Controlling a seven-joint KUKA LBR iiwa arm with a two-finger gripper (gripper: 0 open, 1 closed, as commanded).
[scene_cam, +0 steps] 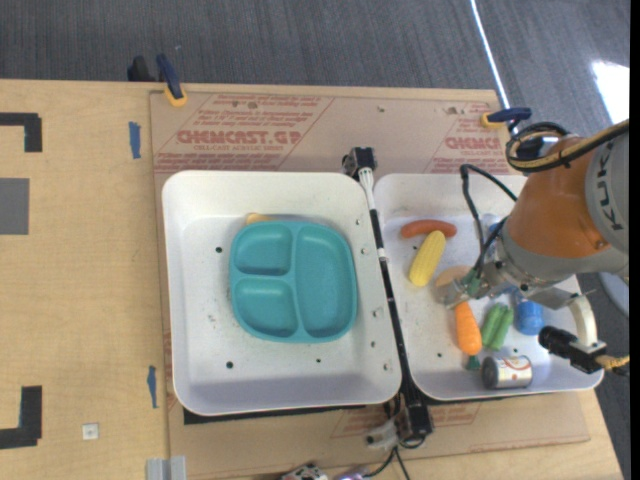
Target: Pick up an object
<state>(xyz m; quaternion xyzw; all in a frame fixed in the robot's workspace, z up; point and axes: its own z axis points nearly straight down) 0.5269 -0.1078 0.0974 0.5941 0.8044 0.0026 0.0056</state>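
The right bin holds several toy foods. A red sausage lies near its far left, with a yellow corn cob just in front of it. An orange carrot, a green piece and a blue piece lie side by side further forward. A small can rests on its side at the front edge. My gripper is low in this bin, just above the carrot and right of the corn, beside a tan piece. Nothing is visibly held.
The left bin holds a teal divided plate with something yellow peeking from behind its far edge. A black bracket sticks out over the right bin's front right. Cables loop above the orange wrist band. Clamps sit on the board's far edge.
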